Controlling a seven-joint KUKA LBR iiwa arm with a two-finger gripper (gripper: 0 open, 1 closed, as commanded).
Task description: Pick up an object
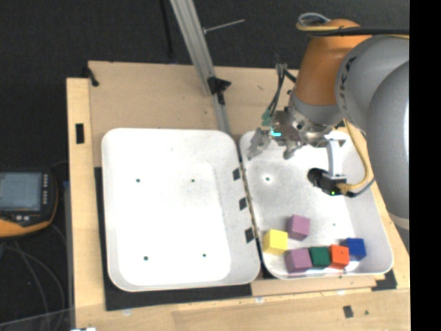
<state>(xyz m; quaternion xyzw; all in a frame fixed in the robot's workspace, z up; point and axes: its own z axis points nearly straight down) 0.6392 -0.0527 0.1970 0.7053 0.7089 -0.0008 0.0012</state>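
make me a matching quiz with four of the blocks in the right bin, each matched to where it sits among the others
Things:
1. yellow block
2. blue block
3. green block
4. orange block

Places:
A. farthest right in the cluster
B. between a purple block and the orange block
C. farthest left, nearest the divider between the bins
D. between the green block and the blue block

Pairs: 1-C, 2-A, 3-B, 4-D

All four lie along the near end of the right bin, apart from the tool at the far end.
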